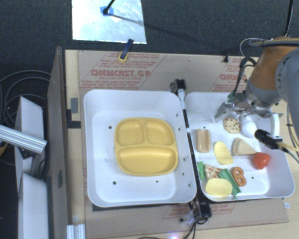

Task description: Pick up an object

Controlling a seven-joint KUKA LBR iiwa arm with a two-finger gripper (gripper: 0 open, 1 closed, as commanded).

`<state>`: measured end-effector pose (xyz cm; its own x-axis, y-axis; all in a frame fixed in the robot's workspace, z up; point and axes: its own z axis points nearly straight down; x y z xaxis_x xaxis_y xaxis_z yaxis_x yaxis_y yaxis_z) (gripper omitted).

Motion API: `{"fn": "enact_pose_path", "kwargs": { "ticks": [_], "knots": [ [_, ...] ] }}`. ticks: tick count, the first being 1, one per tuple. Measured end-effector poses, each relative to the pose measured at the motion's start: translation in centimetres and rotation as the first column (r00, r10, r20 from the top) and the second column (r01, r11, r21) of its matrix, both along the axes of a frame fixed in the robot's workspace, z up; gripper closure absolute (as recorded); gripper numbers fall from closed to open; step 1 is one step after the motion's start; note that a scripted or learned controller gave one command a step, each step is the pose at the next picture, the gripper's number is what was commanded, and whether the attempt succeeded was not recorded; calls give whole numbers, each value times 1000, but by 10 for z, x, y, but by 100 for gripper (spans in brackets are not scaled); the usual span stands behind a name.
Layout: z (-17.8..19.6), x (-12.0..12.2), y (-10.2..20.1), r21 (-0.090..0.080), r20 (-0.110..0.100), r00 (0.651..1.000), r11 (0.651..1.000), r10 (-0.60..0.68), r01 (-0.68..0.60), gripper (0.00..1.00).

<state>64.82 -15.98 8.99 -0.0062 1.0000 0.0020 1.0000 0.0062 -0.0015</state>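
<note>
Approach step, nothing lifted yet — the tool (237, 114) hung low over the right bin (284, 185), its tip just above the round cookie (231, 125) with a white egg-like piece (248, 128) right beside it. Could not tell whether it was released or clenched. Next move likely called for a straight drop onto the cookie, avoiding the egg. Left of the tool, the other bin (97, 133) held a yellow divided plate (145, 146). Worktop (139, 68) was cardboard-covered; dark carpet lay beyond.

Yellow tray (145, 146) in white bin (102, 113); red tomato (261, 160), speckled cookie (231, 125).
</note>
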Motion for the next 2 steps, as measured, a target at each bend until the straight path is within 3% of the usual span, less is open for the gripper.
{"fn": "enact_pose_path", "kwargs": {
  "ticks": [1,2],
  "knots": [
    [44,-1,-29,-4,7,1000,1000,-6,6,0],
    [19,-55,-15,2,-1,1000,1000,-4,4,0]
  ]
}}
